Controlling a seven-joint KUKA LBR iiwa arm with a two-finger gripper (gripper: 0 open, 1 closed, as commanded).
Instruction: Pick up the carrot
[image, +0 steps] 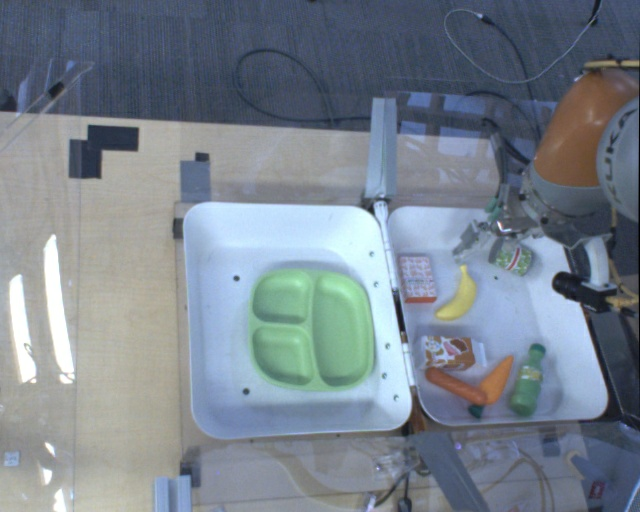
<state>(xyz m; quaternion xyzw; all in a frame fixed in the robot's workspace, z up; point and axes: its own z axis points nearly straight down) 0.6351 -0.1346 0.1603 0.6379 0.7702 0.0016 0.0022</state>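
Note:
The carrot (497, 378) is a short orange cone lying at a slant near the front of the right bin (570, 330). Its tip touches a longer red-orange vegetable (453, 385) with a dark green end. A green bottle (527, 380) lies just to its right. My gripper (483, 232) hangs over the back of the right bin, far behind the carrot. It is open with nothing between its fingers, and sits between a yellow banana (457, 296) and a small green-labelled can (514, 260).
A pink snack box (417, 278) lies by the right bin's left wall, and a small carton (450, 351) sits just behind the red-orange vegetable. The left bin (215, 300) holds a green divided plate (310, 328). A metal divider (381, 150) stands behind the bins.

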